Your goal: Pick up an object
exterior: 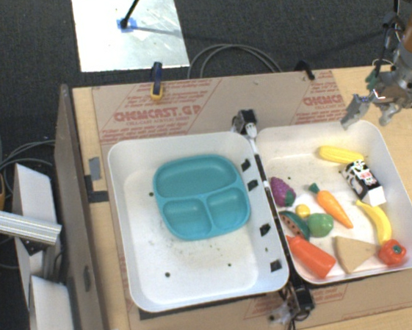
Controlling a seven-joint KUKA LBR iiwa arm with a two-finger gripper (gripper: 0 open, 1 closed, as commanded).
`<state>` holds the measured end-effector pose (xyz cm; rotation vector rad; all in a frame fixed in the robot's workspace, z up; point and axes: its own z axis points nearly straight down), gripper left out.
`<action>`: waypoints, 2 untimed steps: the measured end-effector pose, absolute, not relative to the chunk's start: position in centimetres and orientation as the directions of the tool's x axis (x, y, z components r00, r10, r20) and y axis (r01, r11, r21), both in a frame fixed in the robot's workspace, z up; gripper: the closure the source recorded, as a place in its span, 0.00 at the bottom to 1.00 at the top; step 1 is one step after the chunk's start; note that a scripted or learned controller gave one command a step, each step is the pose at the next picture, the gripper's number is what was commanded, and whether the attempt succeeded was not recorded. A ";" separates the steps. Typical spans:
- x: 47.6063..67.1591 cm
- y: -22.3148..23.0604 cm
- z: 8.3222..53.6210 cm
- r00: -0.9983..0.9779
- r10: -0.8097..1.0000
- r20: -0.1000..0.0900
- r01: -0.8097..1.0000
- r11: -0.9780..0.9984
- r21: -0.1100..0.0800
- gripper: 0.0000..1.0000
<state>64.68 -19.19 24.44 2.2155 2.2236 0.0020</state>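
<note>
My gripper (369, 114) hangs above the far right corner of the right bin (402, 179), fingers spread open with nothing between them. Below it in that bin lie several toy foods. A yellow corn cob (340, 154) is nearest, with a black-and-white carton (362, 180) just in front of it. Further down are an orange carrot (332, 207), a banana (377, 220), a purple bunch (280, 188), a green piece (319, 223), a watermelon slice (294, 224), a red-orange pepper (310, 256), a tan wedge (353, 253) and a tomato (392, 252).
The left bin (147, 263) holds a teal divided plate (201, 196). A black-clipped divider (259, 191) runs between the two bins. Cardboard lines the bench under them. A clamp (156, 81) sits at the back edge, and cables trail on the floor beyond.
</note>
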 end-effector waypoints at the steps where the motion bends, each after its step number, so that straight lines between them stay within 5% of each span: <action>1: 57.0 -16.3 14.3 -0.001 1.000 0.005 1.000 0.001 -0.011 0.00; 2: 57.7 -15.5 8.2 -0.004 1.000 0.000 1.000 0.004 0.000 0.00</action>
